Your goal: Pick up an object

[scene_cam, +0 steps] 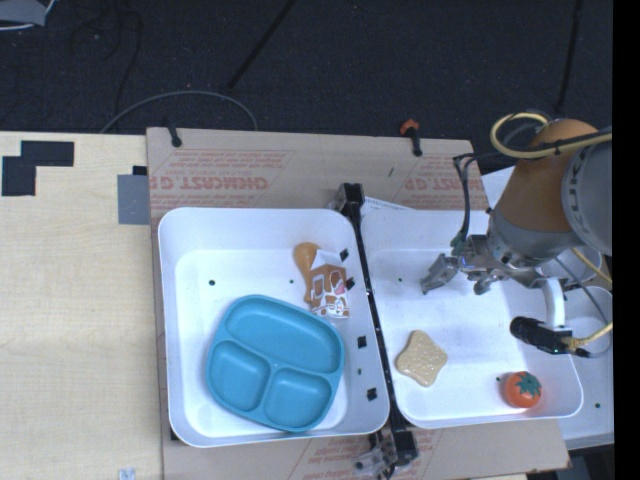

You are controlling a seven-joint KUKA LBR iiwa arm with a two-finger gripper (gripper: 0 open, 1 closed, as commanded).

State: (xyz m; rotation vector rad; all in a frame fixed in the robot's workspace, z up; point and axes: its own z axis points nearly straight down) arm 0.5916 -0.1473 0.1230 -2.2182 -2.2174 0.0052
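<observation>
The arm is reaching in from the right, its pincer (458, 275) hovering with fingers spread over the right bin (480, 413), gripping nothing. A tan cracker-shaped toy (421, 358) and an orange tomato (521, 389) are lying below it, apart from it.

A robotics lab: a pale wood bench (70, 298) carries 2 white bins (185, 268) clamped onto printed cardboard (260, 173), black cables (260, 38) trail over dark carpet (350, 58), and a grey-orange industrial arm (545, 193) reaches in.
</observation>
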